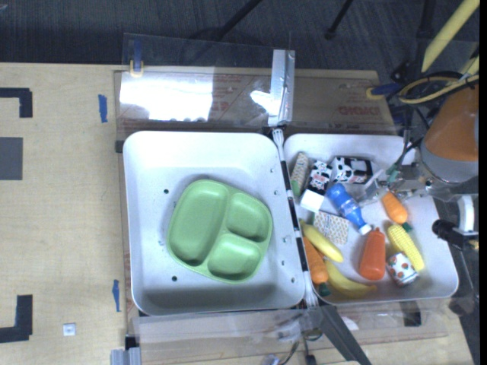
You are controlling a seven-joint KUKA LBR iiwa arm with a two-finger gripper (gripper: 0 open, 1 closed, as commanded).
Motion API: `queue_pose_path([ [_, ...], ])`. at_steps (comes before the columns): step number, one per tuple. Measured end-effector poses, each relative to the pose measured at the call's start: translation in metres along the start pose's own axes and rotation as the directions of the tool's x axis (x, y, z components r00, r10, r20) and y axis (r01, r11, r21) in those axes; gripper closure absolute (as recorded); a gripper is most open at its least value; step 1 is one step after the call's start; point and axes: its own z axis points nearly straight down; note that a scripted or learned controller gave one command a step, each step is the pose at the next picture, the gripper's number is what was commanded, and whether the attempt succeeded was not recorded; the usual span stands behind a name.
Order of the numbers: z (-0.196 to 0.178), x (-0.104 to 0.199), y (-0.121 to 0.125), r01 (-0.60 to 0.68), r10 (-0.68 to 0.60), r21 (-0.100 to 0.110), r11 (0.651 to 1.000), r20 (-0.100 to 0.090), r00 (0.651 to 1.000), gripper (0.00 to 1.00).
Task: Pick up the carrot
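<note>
Grey metal of the gripper point(402, 179) sits just above the carrot point(394, 207) — we cannot tell whether it grips. We see the carrot in the right bin point(445, 280), long axis slanting upper-left to lower-right, beside the corn cob point(405, 245). Red lettering on the cardboard point(358, 109) — unreadable.

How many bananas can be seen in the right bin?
2. One banana lies near the bin's left side, beside the patterned packet; the other banana lies along the front edge, below the orange bottle. More may be hidden.
</note>
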Motion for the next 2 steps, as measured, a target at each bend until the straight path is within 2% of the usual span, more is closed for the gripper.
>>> queue_pose_path([
  [1,-0.009,-0.004,-0.001,-0.004,0.004,0.000,1.000,0.008,1.000,1.00],
  [2,-0.091,0.009,0.036,-0.041,0.041,0.007,0.999,0.014,0.999,1.00],
])
